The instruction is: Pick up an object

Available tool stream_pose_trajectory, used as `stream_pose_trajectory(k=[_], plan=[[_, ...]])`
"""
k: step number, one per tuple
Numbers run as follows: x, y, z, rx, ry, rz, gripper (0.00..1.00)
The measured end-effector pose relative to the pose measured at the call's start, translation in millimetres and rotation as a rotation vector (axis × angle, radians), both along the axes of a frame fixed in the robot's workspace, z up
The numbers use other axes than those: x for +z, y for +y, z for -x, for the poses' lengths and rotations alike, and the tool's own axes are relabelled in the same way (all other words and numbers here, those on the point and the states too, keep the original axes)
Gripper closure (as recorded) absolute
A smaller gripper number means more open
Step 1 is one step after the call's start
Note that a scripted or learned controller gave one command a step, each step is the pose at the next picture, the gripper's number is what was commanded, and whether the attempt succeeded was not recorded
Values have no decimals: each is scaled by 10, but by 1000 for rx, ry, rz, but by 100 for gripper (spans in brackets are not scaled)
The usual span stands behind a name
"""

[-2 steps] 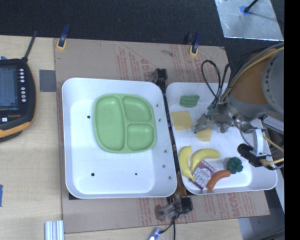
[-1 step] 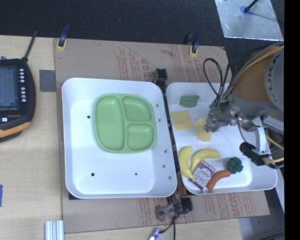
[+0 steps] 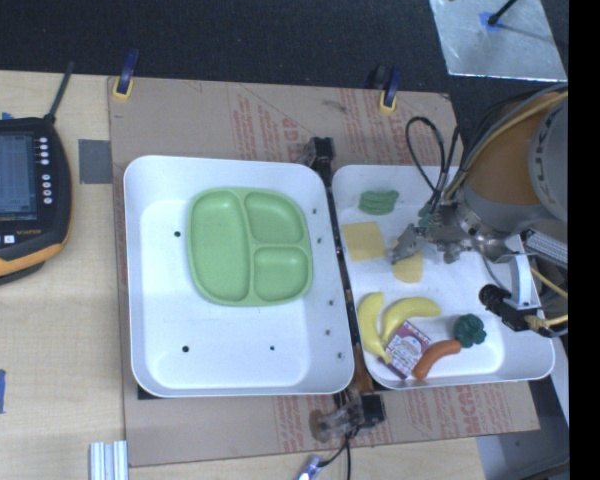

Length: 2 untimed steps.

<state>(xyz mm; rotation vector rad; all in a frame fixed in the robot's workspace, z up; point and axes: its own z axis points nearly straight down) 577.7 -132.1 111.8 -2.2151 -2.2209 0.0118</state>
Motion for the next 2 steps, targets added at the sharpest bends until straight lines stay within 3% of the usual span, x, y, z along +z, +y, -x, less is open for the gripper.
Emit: stream_pose_trajectory(k=[1, 2], plan=[[102, -10, -2, 0, -1, 1, 100], [101, -9, -1, 0, -1, 1, 0]])
